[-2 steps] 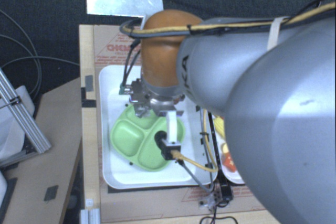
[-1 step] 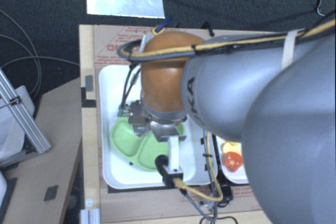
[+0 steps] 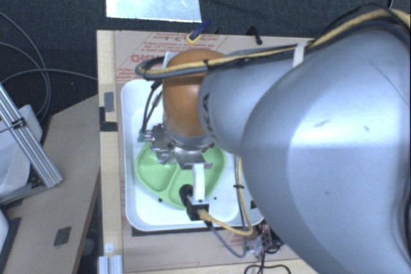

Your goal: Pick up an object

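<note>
A light green, shallow dish-like object (image 3: 153, 171) lies in the left white bin (image 3: 131, 112), toward its near half. The arm's orange band (image 3: 183, 90) and grey wrist (image 3: 186, 149) hang straight over the green object and cover its middle. The gripper (image 3: 178, 167) points down at it, hidden under the wrist from this angle. A white bracket with a black cable plug (image 3: 196, 192) sticks out from the wrist toward the bin's near edge.
The big grey arm body (image 3: 314, 151) covers the right bin and most of the right half of the view. A brown cardboard sheet (image 3: 170, 45) lies behind the bins. Aluminium rails (image 3: 26, 144) stand at the left, beyond the bench.
</note>
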`<state>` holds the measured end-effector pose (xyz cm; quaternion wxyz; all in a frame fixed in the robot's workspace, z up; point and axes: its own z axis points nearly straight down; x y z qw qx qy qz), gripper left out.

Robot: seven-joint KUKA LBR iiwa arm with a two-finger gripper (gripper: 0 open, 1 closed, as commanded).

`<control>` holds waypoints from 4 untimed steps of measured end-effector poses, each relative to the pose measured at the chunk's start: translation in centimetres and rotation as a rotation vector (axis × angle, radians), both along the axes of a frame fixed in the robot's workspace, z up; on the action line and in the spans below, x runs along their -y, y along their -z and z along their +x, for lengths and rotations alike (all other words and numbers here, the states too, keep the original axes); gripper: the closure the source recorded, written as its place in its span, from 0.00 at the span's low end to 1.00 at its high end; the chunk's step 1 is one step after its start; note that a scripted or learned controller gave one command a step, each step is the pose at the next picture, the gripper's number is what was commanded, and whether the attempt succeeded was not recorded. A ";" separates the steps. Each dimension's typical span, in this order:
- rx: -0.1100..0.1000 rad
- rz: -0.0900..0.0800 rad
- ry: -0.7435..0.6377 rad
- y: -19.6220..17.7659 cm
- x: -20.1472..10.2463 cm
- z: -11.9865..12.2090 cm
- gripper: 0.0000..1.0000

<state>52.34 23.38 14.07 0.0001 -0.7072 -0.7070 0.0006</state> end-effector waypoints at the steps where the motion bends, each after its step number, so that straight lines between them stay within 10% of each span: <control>1: 0.005 0.004 -0.004 5.4 -0.1 10.0 1.00; 2: -0.004 0.003 -0.004 0.0 -0.2 -2.7 1.00; 4: 0.008 -0.002 0.007 -11.7 13.8 0.9 1.00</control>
